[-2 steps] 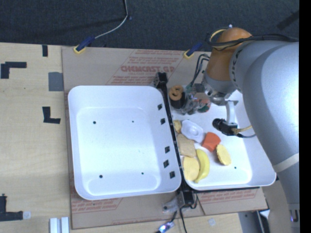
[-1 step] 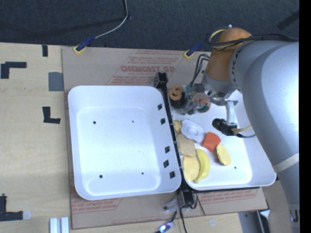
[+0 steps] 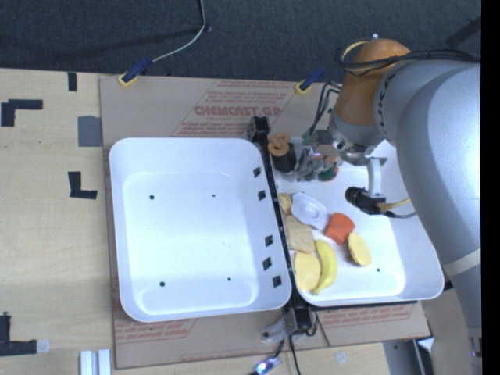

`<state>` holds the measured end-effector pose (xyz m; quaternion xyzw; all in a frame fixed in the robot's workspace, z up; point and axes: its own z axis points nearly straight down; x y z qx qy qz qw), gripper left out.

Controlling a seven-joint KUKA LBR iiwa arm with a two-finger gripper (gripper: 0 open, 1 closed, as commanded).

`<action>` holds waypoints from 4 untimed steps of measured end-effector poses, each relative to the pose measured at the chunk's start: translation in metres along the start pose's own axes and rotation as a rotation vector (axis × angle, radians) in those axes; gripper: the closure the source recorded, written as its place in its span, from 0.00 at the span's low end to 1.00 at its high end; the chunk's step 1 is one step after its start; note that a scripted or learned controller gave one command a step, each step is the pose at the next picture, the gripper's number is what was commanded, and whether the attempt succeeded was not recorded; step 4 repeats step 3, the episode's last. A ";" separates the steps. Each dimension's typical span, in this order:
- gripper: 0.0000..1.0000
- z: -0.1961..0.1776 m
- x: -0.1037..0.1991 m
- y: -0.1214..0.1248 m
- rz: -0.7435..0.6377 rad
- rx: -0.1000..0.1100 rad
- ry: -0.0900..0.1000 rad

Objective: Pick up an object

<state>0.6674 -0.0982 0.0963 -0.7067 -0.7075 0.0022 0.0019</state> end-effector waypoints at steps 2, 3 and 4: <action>1.00 0.014 0.002 0.000 0.001 0.002 -0.002; 1.00 0.014 0.001 0.000 -0.001 0.000 -0.001; 1.00 0.014 0.001 0.000 -0.001 0.000 -0.001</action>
